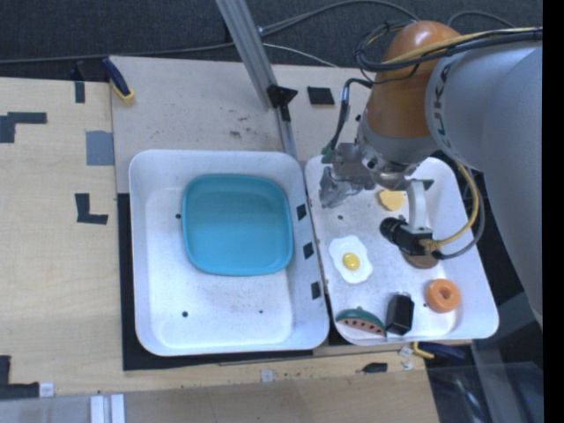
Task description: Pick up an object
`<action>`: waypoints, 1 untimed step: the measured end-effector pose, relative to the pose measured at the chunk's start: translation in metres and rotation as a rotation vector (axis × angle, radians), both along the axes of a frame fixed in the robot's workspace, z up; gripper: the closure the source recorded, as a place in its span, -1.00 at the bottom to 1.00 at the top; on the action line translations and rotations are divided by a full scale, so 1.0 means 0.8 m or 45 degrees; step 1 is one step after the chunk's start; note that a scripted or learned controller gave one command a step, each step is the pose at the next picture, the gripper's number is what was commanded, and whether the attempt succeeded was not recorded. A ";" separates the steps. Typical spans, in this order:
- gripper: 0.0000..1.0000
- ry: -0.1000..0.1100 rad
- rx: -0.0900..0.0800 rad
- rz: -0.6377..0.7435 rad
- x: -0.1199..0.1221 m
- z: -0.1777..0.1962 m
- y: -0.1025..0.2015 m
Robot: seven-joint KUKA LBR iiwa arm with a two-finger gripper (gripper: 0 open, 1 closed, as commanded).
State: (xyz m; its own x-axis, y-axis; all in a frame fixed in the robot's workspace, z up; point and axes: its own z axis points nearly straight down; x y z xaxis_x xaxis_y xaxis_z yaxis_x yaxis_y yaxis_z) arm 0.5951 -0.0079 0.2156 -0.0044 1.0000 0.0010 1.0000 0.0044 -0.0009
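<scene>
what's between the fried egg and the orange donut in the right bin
In the camera view, the stretch of bin floor between the fried egg and the orange donut is bare white; the arm's black fitting sits just above that line.

Two bins (150, 324); one plate (236, 224); one egg (352, 260)

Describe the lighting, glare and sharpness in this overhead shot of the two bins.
Camera view: even, soft lighting with faint shadows; mild glare on the white rim of the left bin and on the arm's grey casing; the gripper looks slightly soft, while the fried egg and blue plate are reasonably crisp.
</scene>
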 end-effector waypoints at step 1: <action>1.00 -0.001 0.000 -0.001 -0.014 0.007 0.052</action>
State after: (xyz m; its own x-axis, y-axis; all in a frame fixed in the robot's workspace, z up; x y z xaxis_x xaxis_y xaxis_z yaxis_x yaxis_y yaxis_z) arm 0.5842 0.0336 0.2215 -0.0039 1.0000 0.0010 1.0000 0.0039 -0.0003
